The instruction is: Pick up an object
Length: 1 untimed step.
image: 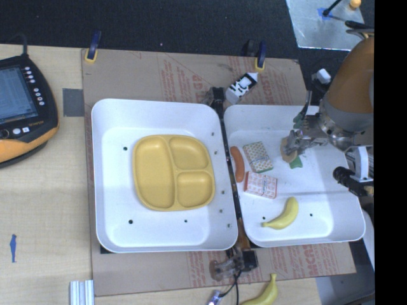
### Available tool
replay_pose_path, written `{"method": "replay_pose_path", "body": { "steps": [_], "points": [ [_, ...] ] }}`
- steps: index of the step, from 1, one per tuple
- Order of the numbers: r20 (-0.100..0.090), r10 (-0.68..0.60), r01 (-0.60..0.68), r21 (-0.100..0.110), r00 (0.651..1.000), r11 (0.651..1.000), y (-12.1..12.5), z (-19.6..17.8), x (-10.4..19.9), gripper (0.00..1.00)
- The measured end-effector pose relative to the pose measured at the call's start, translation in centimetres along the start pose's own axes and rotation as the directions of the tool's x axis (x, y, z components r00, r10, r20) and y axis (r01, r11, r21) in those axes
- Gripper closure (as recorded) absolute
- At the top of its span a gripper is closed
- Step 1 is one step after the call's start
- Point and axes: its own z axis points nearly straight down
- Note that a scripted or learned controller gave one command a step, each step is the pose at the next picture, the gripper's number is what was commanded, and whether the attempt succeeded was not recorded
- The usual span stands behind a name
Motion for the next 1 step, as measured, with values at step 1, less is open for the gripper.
{"method": "replay_pose_path", "body": {
  "steps": [1],
  "points": [
    [-0.001,-0.001,0.001,-0.002,1.0,1.0,-2.2,-8.53,7.7,1.0]
  ]
}}
